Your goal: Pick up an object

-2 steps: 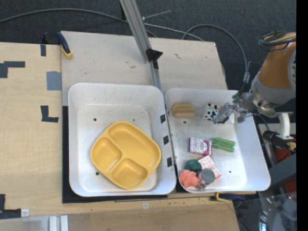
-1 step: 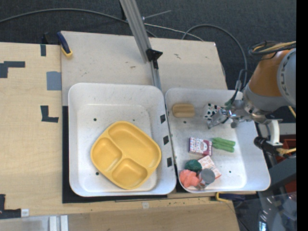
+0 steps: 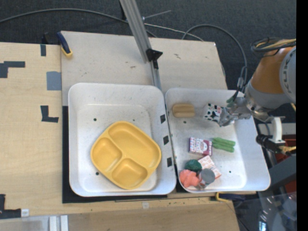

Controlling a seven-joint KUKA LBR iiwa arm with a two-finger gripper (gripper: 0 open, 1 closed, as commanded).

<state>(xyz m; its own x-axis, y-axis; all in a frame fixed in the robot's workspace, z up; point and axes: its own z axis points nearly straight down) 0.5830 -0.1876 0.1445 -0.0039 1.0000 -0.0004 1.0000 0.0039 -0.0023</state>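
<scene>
The gripper (image 3: 226, 120) is hovering at the right bin (image 3: 250, 174)'s two o'clock edge, just beside the black-and-white toy (image 3: 212, 112); jaw state unclear. It should be centring over the toy before descending.

A wooden bench (image 3: 29, 129) carries grey tape patches (image 3: 54, 80) at nine o'clock. A blue-and-yellow clamp (image 3: 64, 44) sits at eleven o'clock. A grey metal pole (image 3: 137, 25) slants in from twelve o'clock, and black cables (image 3: 211, 30) loop over dark carpet (image 3: 216, 8) toward one o'clock.
</scene>
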